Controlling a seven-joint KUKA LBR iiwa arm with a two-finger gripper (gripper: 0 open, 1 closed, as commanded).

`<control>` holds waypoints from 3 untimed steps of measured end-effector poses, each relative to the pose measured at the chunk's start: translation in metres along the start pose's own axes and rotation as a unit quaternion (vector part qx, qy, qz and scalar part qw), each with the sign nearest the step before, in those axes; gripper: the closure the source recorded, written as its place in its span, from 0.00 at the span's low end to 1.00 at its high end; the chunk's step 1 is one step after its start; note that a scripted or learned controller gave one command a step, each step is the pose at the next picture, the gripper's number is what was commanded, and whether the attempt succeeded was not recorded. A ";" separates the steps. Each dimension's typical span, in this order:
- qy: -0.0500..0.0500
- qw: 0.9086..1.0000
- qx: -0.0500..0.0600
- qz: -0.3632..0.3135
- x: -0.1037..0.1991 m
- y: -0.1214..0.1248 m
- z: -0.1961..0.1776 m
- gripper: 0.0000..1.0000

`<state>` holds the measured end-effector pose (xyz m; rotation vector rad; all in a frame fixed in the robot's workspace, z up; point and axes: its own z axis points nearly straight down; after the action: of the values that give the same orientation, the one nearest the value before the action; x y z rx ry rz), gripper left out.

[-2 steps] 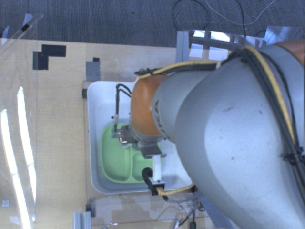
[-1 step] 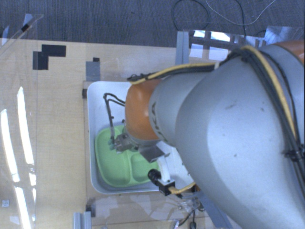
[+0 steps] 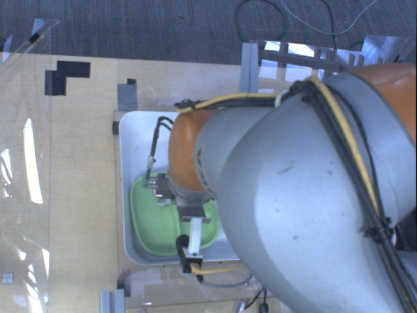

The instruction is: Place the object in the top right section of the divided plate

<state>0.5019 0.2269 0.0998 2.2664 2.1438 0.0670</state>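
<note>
Grey arm (image 3: 313,194), wrist (image 3: 189,171) above green divided plate (image 3: 146,223) in white bin (image 3: 133,135) — jaws' state unclear

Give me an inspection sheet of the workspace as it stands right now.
Surface: pale wooden bench bearing a white bin.
Job's things: green plate at the bin's end toward the view's bottom, partly under the arm.
Clutter: nothing seen.
Grippers: gripper low over the green plate, below the orange band.
Cables: yellow cable along the arm; thin black cables on the floor.
Surroundings: dark carpet; black L-shaped mark on the bench.
</note>
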 end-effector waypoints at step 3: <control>-0.002 0.991 0.008 0.133 -0.073 -0.001 -0.009 0.00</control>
<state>0.4961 0.1542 0.1076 2.5431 1.8327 0.0487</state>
